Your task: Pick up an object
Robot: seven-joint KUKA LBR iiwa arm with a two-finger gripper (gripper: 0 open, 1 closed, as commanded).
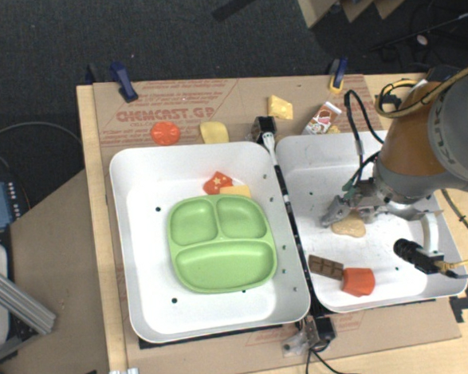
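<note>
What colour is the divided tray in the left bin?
Light green, seen clearly in the camera view: the divided tray has three compartments.

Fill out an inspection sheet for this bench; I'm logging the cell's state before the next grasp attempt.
Surface: cardboard-covered bench bearing a left bin and a right bin.
Job's things: tan flat piece, brown bar and orange-red block in the right bin; green divided plate, red piece and pale yellow piece in the left bin.
Clutter: orange piece, yellow pieces, small carton on the cardboard.
Grippers: gripper low over the tan flat piece.
Cables: black cables at the arm.
Surroundings: dark floor.
</note>
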